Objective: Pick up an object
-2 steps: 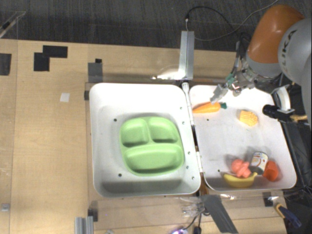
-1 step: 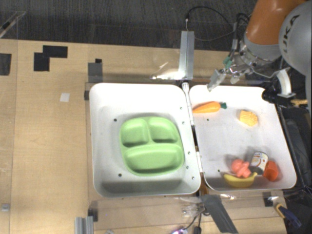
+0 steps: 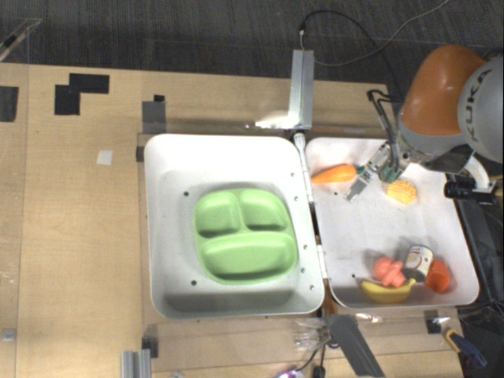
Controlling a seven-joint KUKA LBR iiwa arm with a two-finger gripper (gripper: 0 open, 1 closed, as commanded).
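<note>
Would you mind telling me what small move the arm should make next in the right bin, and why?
Probably a short shift toward the carrot, then down. The tool sits in the right bin between the carrot and the yellow corn piece, with nothing visibly held. The carrot lies alone near the bin's far left corner, whereas the banana sits crowded among other items at the near edge.

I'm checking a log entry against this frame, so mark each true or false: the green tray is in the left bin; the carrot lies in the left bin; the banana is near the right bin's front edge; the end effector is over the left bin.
1. True: the green tray sits in the left bin.
2. False: the carrot lies in the right bin.
3. True: the banana lies there.
4. False: the end effector is over the right bin, beside the carrot.
</note>
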